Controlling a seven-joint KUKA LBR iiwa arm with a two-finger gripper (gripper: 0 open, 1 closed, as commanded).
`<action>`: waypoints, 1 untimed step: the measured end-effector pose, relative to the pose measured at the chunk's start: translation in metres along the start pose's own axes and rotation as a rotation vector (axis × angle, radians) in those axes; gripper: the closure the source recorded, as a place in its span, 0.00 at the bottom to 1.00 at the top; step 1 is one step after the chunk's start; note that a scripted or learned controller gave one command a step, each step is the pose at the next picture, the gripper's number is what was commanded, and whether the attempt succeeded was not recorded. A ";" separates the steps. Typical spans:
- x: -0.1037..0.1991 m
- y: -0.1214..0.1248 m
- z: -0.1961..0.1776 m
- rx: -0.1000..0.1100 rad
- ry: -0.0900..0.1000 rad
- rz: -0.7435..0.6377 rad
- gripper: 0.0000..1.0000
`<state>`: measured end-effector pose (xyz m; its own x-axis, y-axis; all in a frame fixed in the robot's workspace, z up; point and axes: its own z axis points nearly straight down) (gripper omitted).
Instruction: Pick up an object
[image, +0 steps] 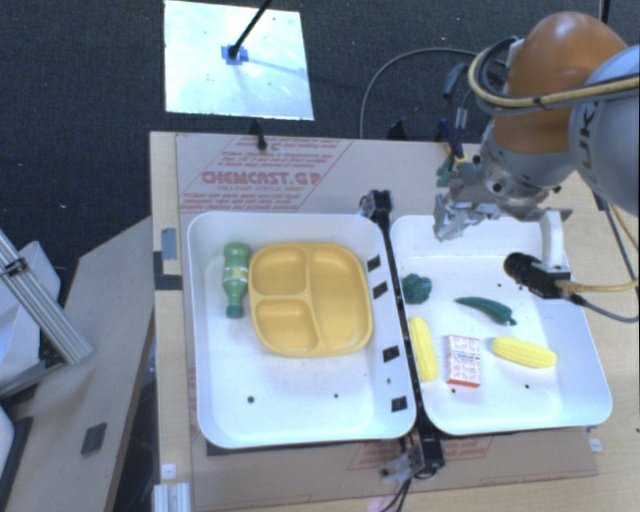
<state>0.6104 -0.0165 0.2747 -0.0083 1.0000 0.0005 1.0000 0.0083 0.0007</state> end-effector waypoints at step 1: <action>0.058 -0.008 0.013 0.000 0.001 -0.001 1.00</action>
